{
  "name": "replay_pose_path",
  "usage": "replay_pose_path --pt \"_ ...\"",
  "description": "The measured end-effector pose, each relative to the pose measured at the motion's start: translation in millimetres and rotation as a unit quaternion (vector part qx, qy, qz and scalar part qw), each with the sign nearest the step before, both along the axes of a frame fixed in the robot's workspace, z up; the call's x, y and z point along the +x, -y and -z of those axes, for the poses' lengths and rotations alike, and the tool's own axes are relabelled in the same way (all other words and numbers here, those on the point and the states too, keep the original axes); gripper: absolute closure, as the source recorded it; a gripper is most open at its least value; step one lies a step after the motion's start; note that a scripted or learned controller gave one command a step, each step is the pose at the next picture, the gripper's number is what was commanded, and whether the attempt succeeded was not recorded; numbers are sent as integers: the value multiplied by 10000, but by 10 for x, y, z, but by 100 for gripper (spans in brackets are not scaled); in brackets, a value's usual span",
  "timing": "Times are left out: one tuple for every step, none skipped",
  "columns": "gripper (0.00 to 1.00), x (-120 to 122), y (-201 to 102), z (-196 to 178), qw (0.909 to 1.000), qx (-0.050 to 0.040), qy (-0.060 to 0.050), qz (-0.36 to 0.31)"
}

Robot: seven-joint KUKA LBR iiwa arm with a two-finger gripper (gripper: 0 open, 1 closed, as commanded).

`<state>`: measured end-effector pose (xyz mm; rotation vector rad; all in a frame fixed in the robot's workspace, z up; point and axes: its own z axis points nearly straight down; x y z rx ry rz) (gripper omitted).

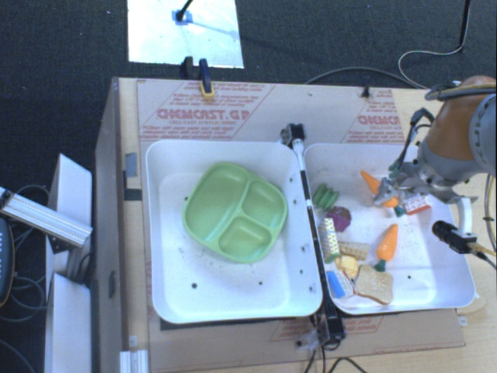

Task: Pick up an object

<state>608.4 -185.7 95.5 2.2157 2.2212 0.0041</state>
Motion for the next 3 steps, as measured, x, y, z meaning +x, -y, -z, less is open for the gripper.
replay_pose_path --pt "100 -30 -560 -895 10000 4 0 -8" --pt "100 -390 -1174 -1358 10000 8 -10 -9" --pt "100 -1216 -1674 -1497 10000 9 -20 -8"
